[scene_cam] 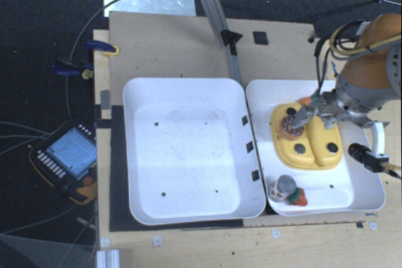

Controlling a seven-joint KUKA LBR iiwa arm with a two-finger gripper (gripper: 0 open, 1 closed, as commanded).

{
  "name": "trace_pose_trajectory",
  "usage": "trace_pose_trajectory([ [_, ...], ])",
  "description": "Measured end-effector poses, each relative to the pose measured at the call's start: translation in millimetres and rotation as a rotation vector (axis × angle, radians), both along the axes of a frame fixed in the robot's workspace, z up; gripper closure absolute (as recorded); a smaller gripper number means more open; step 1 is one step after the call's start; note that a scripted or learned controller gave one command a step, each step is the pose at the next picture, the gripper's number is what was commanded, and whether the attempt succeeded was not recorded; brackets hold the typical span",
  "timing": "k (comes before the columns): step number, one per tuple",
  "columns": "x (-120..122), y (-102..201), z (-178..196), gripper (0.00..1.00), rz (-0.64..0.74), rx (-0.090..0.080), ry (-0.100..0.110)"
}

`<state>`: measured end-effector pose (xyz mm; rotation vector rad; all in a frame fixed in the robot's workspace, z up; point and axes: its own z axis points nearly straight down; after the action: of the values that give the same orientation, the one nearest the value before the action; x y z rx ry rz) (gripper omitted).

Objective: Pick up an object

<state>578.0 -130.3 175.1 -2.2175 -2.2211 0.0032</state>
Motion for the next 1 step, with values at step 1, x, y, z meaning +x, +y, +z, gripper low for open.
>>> trace_pose_trajectory([
  [1, 8.3, 3.6, -57.1, 0.0, 0.0, 0.001, -0.003],
])
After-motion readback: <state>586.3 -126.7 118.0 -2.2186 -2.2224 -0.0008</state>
